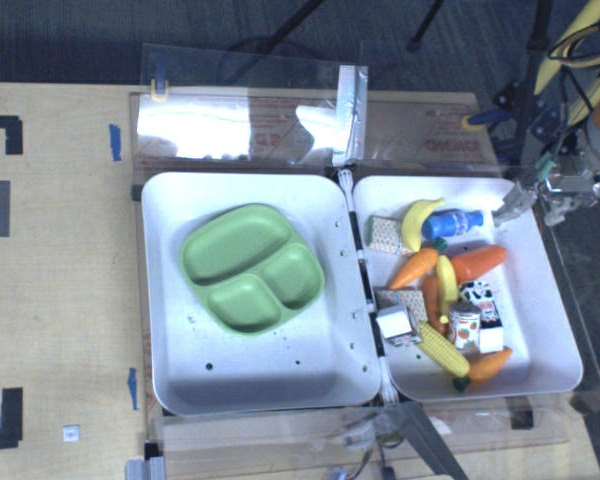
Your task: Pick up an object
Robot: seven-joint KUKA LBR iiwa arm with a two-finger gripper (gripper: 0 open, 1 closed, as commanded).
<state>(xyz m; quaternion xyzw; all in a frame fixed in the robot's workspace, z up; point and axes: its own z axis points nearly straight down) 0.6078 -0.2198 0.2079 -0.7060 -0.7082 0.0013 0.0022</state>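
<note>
Pale wooden worktop (pixel 50 298) carries two shallow white bins side by side, with a clear plastic sheet (pixel 245 118) standing behind them and dark floor beyond. Largest is the left bin (pixel 180 368), well away from the hand, and it holds a green divided plate (pixel 252 266) with three compartments, lying flat near the bin's middle. Beside it, the right bin (pixel 550 358) reaches up to the hand (pixel 525 200), which sits at this bin's far right corner, over the rim; whether it is open or closed cannot be told at this size and angle, and nothing is seen between its tips.

Toy food lies heaped in the right bin, below and to the left of the hand. Closest to the hand is a blue bottle (pixel 454 222) on its side, touching a yellow banana (pixel 416 220). Next come an orange-red carrot (pixel 477 260) and a smaller orange carrot (pixel 417 266). Farther from the hand lie a corn cob (pixel 443 348), a black and white carton (pixel 477 296), a small red can (pixel 464 329), a white block (pixel 392 323) by the bins' shared edge, and a checkered cracker (pixel 385 232)
</note>
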